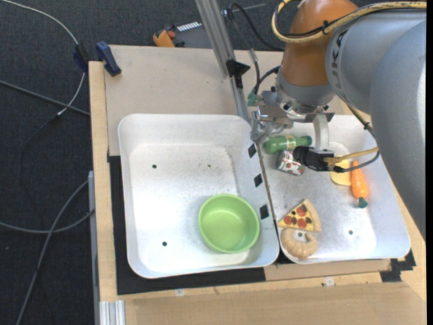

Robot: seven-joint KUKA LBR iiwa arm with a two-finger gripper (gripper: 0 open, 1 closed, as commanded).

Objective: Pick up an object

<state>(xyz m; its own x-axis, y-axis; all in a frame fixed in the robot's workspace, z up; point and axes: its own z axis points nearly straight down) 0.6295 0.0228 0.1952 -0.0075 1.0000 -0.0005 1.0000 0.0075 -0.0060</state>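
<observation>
Now the arm (379, 53) is reaching in over the right bin (379, 239), with its orange band (312, 32) sitting above the wrist. The gripper (270, 128) is hanging at the far left corner of that bin, right beside the divider between the two bins. Whether the jaws are open or closed cannot be told, since the wrist is covering them. A green bottle (287, 142) is lying on its side just below the gripper, touching or nearly touching it; nothing is showing it clamped. Just nearer than the bottle, a small red-and-white carton (291, 164) is lying tilted. To the bottle's right, a carrot (358, 183) is resting beside a yellow piece (340, 177). Toward the bin's near edge, a pizza slice (301, 217) is lying just above a doughnut (298, 243). Left of the bottle, in the left bin (169, 154), a green bowl (229, 223) is sitting upright near the front. Both bins are resting on the bench (169, 80).
</observation>
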